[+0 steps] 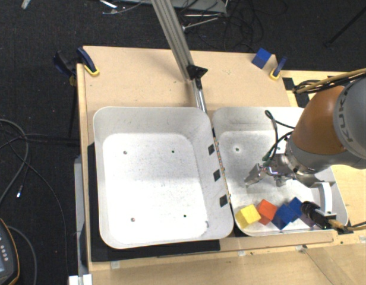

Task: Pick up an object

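In the right bin, near its front wall, lie three blocks in a row: a yellow block, an orange block and a blue block. My gripper hangs over the middle of the right bin, a little above and behind the yellow and orange blocks. Its metal fingers point left and down, and nothing shows between them. The wrist and the orange band of the arm hide the bin's right part.
The left bin lies beside the right one, the two meeting at a shared rim. A slanted metal pole reaches down to the bins' back edge. A blue block sits on the bench at the back right, by a clamp.
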Controlling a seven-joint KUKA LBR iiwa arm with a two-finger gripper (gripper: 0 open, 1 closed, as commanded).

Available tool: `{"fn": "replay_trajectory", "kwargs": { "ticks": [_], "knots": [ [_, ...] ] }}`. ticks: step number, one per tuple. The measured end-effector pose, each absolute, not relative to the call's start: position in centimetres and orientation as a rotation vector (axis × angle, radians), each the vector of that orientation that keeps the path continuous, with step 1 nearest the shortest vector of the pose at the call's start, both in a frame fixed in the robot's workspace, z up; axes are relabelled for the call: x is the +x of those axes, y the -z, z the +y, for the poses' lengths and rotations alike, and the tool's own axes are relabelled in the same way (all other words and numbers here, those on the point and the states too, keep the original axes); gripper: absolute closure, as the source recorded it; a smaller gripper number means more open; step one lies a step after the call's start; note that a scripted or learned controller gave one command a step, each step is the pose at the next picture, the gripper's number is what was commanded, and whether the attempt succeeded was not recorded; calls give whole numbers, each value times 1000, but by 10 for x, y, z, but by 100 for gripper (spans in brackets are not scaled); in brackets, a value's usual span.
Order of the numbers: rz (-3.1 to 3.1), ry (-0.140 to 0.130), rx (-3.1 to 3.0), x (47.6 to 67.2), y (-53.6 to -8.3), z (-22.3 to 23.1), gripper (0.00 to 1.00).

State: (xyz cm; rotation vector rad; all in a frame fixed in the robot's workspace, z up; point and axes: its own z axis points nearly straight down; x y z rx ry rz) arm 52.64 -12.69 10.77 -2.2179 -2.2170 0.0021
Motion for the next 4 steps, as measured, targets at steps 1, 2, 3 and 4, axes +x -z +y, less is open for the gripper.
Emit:
{"fn": "replay_trajectory", "kwargs": {
  "ticks": [1,2,3,4],
  "knots": [
    [-2222,1,-2225,496,-96,-103,0],
    [-2215,-1,-2223,520,-148,-25,0],
    [-2231,7,-2212,489,-197,36,0],
    [-2228,2,-2217,491,-205,33,100]
  ]
}}
